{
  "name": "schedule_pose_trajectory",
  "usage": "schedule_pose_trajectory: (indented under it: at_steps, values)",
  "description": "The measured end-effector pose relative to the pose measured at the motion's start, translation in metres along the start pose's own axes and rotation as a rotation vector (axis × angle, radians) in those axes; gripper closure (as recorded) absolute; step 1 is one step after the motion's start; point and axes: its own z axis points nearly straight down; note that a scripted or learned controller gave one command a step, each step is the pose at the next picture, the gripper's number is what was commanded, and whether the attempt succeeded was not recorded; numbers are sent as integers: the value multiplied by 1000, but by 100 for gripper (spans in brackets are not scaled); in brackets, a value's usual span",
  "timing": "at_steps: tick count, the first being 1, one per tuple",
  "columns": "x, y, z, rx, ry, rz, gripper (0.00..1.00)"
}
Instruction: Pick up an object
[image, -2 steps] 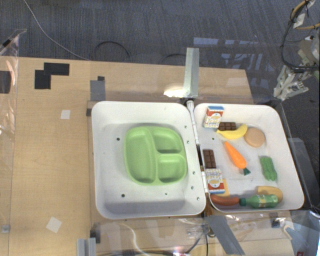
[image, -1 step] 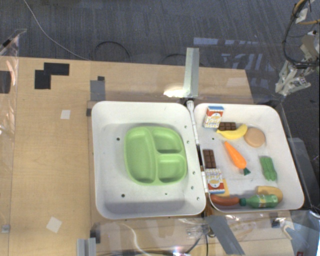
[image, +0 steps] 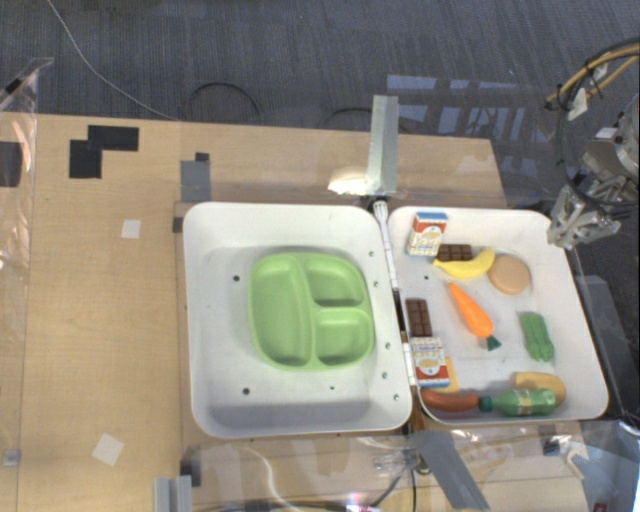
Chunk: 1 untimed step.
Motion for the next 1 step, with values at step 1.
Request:
schedule_pose_trajectory:
  at_steps: [1]
  values:
    - [-33,-30,-13,3,-3,-84,100]
